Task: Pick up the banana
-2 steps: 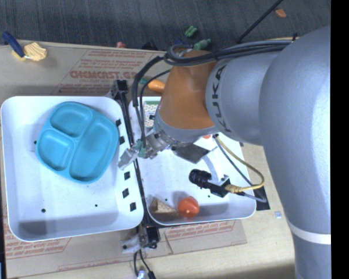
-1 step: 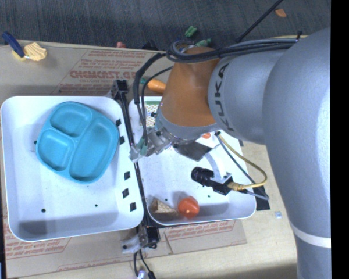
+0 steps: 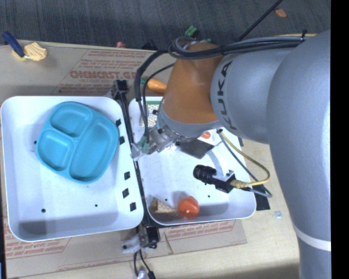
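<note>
**Over the right bin**

My arm (image 3: 262,92) reaches in across the right bin (image 3: 244,211), and my orange band (image 3: 189,89) covers that bin's far end. My claw (image 3: 144,148) sits low at the bin's left wall, beside the divide between the bins; whether it is wide or narrow I cannot tell. The banana I cannot make out for sure. A tomato (image 3: 188,207) and a brown lump (image 3: 161,208) lie near the right bin's near edge. An orange piece (image 3: 156,86) shows at its far edge. A blue plate (image 3: 77,141) fills the left bin's (image 3: 23,214) far half.
</note>
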Motion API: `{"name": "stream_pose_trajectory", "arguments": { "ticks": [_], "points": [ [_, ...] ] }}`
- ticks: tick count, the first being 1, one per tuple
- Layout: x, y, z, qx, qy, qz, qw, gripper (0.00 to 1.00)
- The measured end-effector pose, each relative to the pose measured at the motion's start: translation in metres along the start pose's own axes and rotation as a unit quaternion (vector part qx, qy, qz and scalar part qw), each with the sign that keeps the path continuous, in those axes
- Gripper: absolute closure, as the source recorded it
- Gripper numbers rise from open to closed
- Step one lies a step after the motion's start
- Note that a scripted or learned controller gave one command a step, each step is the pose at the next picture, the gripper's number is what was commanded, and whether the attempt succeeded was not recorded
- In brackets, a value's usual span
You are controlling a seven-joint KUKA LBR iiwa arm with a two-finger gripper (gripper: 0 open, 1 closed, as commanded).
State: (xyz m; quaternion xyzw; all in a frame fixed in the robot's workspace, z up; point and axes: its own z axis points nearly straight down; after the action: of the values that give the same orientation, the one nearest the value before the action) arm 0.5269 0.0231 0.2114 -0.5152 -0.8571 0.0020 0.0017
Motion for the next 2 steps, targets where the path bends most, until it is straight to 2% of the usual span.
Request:
{"name": "stream_pose_trajectory", "arguments": {
  "ticks": [1, 2],
  "points": [
    [-0.048, 0.091, 0.02, -0.002, 0.0, -0.021, 0.9998, 1.0],
    [-0.047, 0.092, 0.009, -0.001, -0.001, -0.025, 0.9997, 1.0]
  ]
}}
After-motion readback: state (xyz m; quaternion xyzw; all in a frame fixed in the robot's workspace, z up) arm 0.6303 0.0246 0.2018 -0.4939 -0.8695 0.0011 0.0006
